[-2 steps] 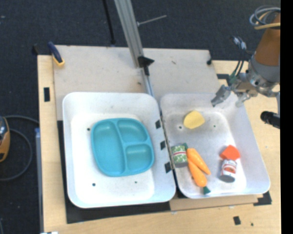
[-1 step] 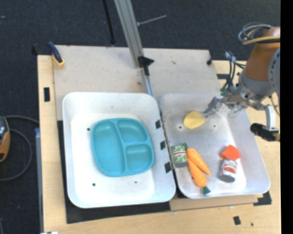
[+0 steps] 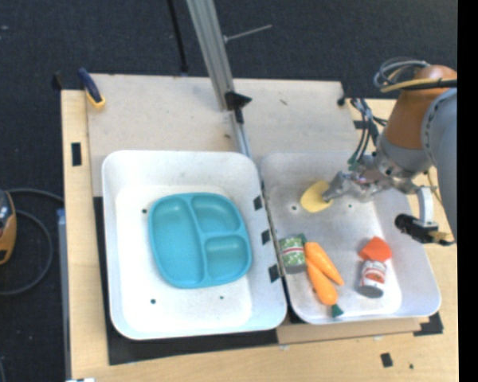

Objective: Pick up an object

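In the right bin (image 3: 418,289) a yellow rounded object (image 3: 311,200) lies near the upper left. My gripper (image 3: 335,188) hangs low over the bin, its tip right at the yellow object's right end; the wrist blocks my sight of the contact. Further forward lie a small green and white box (image 3: 293,253), two orange carrots (image 3: 322,272) and a small white bottle with an orange cap (image 3: 374,267).
The left bin (image 3: 127,297) holds a teal divided plate (image 3: 199,238). A metal post (image 3: 215,50) rises behind the bins. The grey arm with its orange band (image 3: 410,126) reaches in over the right bin's far right corner.
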Controlling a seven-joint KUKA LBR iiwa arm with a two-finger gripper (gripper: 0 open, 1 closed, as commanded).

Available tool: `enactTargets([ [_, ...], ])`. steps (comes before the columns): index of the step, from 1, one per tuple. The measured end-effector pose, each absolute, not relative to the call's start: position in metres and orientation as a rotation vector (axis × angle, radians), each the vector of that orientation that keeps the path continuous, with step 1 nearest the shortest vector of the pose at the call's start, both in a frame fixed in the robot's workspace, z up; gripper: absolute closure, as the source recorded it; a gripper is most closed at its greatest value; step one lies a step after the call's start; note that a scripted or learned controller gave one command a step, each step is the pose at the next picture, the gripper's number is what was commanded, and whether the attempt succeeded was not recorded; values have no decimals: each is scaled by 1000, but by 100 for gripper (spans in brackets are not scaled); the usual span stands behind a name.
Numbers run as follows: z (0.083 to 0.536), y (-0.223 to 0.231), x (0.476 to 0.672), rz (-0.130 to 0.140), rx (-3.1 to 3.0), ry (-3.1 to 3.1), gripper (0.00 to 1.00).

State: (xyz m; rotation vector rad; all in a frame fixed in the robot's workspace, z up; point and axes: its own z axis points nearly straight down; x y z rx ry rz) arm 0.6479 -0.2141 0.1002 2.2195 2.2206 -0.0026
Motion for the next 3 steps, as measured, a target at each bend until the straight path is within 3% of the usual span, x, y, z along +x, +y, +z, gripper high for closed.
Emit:
enactTargets([
  [1, 115, -216, 650, 0, 2211, 2218, 100],
  [3, 243, -218, 646, 7, 2212, 2218, 100],
])
